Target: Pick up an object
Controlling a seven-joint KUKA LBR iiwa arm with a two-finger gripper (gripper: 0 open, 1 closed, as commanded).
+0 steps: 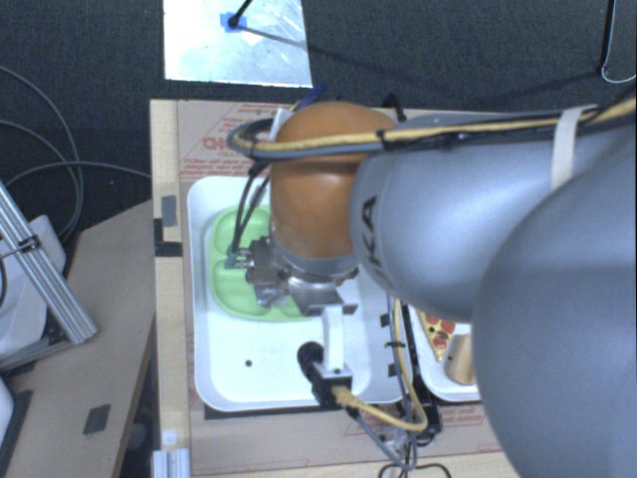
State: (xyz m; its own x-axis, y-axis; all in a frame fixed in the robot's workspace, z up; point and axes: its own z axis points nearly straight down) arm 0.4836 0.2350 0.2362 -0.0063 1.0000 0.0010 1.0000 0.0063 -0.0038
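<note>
Orange and grey, the big arm comes in from the right and covers most of the bench. Its wrist hangs over the left white bin. The gripper is low in that bin, right over a green thing that lies flat in the far half of the bin. The wrist hides the grabbing end, so I cannot tell if it is open, closed or holding anything. To the right of the left bin, a piece of the other bin peeks out, with something red and yellow and something tan inside.
</note>
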